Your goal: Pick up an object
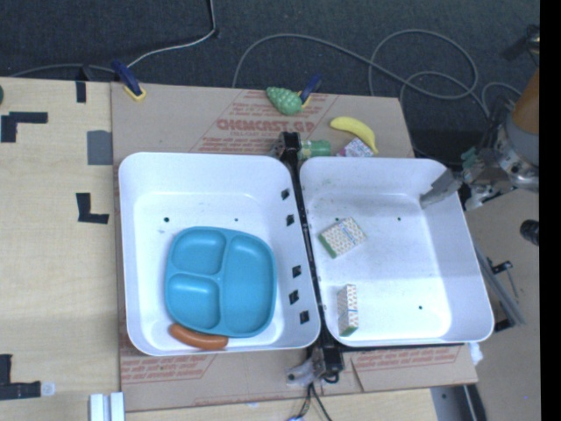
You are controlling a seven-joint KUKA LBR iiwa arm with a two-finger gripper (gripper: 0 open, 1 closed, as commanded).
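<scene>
**Ann:** Camera view has the claw (449, 189) sitting at the right bin's (456, 323) far right corner, just over the rim. Whether it is wide or narrow, she cannot tell; the tip is a grey blur from up here.

**Ben:** Nothing gripped that he can make out. This looks like the approach step, with the pick not yet made.

**Ann:** Candidates are close. A small green-and-white box (342, 236) lies flat around the middle of that bin, to the left of the claw and nearer the camera. A second carton (347, 309) rests at the near left, beside the divider.

**Ben:** So the next move likely calls for a swing left over the first box, then a straight descent with the fingers squared to its short sides.

**Ann:** The left bin (145, 235) holds a blue sectioned plate (221, 279) and an orange sausage (198, 338) touching its near edge, well apart from the claw.

**Ben:** A banana (355, 131) waits out on the surface (53, 261), beyond the bins.
</scene>
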